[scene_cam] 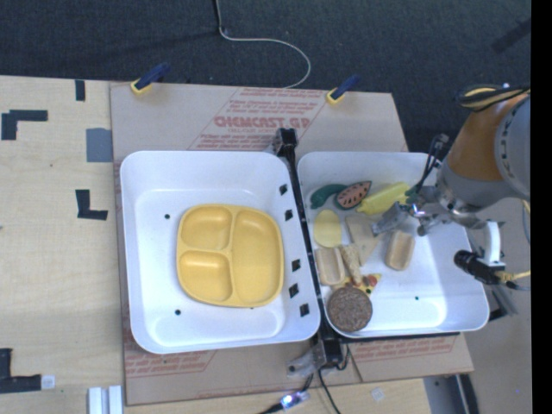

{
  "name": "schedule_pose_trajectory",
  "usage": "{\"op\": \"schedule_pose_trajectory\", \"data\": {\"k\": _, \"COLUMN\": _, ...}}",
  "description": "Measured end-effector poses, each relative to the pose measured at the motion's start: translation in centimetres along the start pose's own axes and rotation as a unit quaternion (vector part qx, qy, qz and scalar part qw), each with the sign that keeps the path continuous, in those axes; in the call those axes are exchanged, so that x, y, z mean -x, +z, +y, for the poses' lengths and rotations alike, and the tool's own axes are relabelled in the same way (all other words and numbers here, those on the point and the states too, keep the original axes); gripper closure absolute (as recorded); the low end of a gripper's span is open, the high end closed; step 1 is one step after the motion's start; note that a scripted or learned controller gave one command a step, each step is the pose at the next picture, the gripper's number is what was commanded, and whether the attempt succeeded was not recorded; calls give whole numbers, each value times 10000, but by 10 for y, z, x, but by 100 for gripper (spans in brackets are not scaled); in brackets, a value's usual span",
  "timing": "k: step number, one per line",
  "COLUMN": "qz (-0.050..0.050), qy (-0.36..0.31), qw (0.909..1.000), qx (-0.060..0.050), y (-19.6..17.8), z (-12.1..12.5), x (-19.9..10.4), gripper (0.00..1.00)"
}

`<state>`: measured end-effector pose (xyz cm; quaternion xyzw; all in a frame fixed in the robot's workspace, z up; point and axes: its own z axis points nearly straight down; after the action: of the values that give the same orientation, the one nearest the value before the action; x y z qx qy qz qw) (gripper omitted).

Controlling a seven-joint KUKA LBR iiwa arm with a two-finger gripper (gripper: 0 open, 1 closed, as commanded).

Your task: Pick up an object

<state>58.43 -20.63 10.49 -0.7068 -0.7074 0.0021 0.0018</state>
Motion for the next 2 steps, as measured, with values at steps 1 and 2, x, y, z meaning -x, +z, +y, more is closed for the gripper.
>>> {"op": "schedule_pose_trajectory", "data": {"k": 1, "qz": -7, "qy": -3, "qw": 10000, "qx": 33, "y": 18, "z": 2, "x": 1, "gripper": 0}}
{"op": "schedule_pose_trajectory", "data": {"k": 2, "qz": 14, "qy": -14, "qw": 10000, "qx": 72, "y": 4, "z": 5, "x": -2, "gripper": 100}}
